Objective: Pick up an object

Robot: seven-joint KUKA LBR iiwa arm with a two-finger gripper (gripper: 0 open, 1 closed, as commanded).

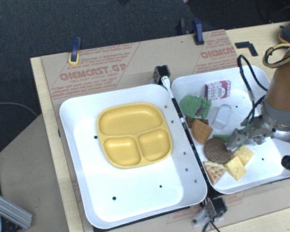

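The right bin (266, 174) holds several toy foods. A brown round cookie (216, 150) lies near its left wall, with a yellow cheese wedge (235, 168) and a second cheese piece (245, 154) just below and to the right. A cracker-like slice (215, 171) sits at the bin's lower left and a tan toast piece (201, 130) above the cookie. My gripper (239, 139) reaches in from the right and is low over the bin, right beside the cookie and above the cheese. I see nothing lifted in it.
A green leafy piece (195, 105), a red and white carton (218, 90) and a clear plastic piece (221, 116) lie in the right bin's upper half. The left bin (93, 199) holds a yellow divided plate (134, 134). Black cables (246, 75) hang over the right bin's far edge.
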